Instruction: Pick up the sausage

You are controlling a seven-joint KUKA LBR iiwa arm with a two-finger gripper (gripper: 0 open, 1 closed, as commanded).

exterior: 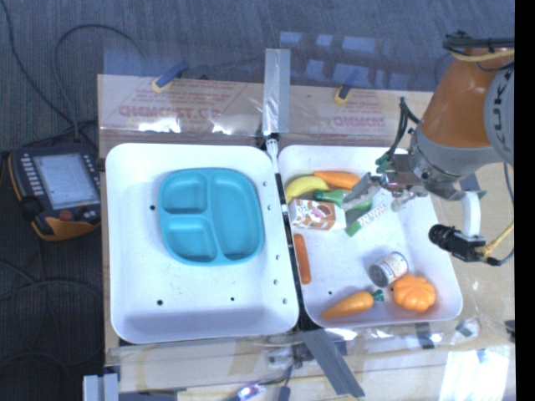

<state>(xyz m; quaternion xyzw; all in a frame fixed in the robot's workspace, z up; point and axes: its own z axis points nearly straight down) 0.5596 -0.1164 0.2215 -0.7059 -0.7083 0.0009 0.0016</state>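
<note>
sausage (302,258) lies along the left wall of the right bin (451,303), a thin reddish-orange stick, just below a small orange-and-white packet (313,215). above that sit a banana (303,187) and a carrot (338,178). gripper (368,197) hovers over the upper middle of the bin, well apart from the sausage, and whether it's open or closed, cannot tell. lower down: a tin can (389,268), a small pumpkin (415,294), a second carrot (351,304). left bin (134,299) carries a blue divided plate (210,215). a teach pendant (54,189) rests on the grey carpet at far left
</note>
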